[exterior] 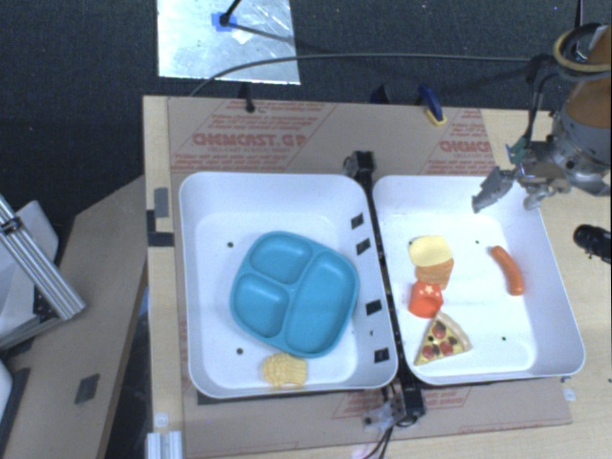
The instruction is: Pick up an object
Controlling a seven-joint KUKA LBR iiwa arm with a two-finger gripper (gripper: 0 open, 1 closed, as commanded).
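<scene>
The pincer (512,187) is hanging over the far edge of the right bin (555,352), and I cannot tell how it is set. It is carrying nothing. The orange sausage (508,269) is lying nearest below it. The pizza slice (443,339) is lying nearer the front. The picking is not yet starting.

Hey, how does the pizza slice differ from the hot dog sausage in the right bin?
The pizza slice is a flat triangle, tan with red and dark toppings; the sausage is a slim orange-red rod. The pizza slice lies near the bin's front edge, toward the divider; the sausage lies farther back and nearer the right wall. The pizza slice sits close beside a red toy; the sausage lies alone. Both are toy foods resting on the right bin floor.
</scene>
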